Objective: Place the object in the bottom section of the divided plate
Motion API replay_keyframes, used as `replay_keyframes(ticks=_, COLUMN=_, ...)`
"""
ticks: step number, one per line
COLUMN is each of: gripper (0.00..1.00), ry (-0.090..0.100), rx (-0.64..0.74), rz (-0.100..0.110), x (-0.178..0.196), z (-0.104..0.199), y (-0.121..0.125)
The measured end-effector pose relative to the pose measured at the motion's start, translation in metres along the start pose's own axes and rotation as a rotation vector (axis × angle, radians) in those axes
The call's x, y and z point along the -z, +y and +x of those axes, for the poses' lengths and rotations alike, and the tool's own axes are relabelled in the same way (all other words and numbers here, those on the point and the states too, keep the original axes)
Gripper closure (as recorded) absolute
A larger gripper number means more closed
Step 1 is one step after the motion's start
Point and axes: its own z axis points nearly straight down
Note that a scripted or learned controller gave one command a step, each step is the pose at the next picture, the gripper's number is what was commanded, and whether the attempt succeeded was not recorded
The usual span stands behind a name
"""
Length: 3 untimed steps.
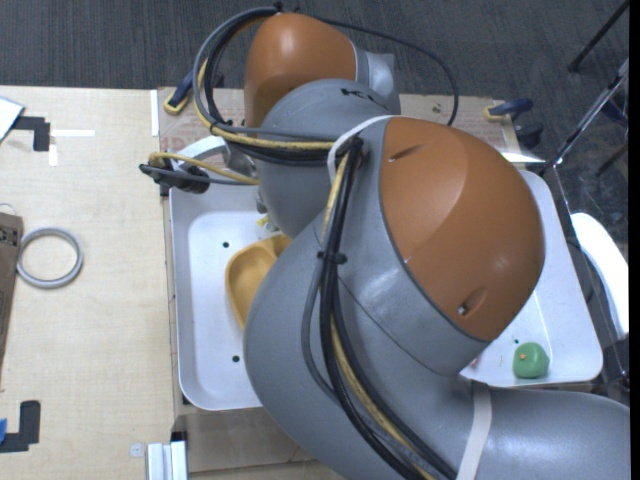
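Arm (400, 298) bulk fills the near side, hiding the tool; whether it is spread or pinching I cannot tell; which way the object lies from it is likewise unclear. One green ball (530, 360), likely the object, sits in the right bin (585, 353); one yellow plate (250, 278) shows partly in the left bin (200, 308), well apart; one tape ring (48, 257) lies on the desk (90, 368).

We see a yellow divided plate (250, 278) lying in the left white bin (205, 318), near that bin's middle, most of it covered by the grey arm (340, 298), so its sections cannot be told apart. A small green object (530, 360) sits in the right bin, well apart from the plate.
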Motion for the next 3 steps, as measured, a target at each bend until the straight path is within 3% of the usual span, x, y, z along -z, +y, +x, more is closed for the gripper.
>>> replay_keyframes(ticks=1, gripper=1.00, ry=-0.002, rx=-0.029, rz=0.000, x=-0.019, z=-0.003, y=-0.005)
replay_keyframes(ticks=3, gripper=1.00, ry=-0.007, rx=-0.018, rz=-0.002, x=-0.020, z=-0.002, y=-0.006)
